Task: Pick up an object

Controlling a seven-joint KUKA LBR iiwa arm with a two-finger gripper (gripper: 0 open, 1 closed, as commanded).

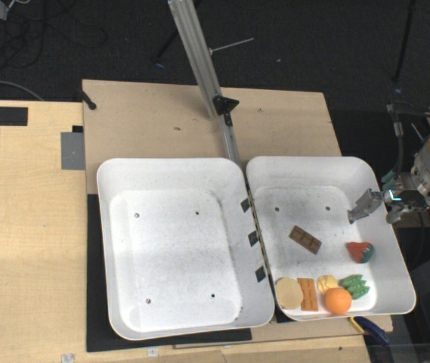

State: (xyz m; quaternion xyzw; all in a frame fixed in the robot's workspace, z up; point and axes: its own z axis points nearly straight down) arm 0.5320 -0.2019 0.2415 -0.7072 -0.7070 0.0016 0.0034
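Observation:
My gripper hangs at the right rim of the right bin, open, with nothing between its fingers. One grey finger reaches over the bin floor. Below it lies a red piece with a green end. A brown block rests near the bin's middle. Along the front wall sit a pale bread slice, a tan slice, a small yellow piece, an orange ball and a green piece.
The left bin adjoins the right one, joined by black clips. A slanted metal rail rises behind the bins. The wooden bench extends left; dark floor and cables lie behind.

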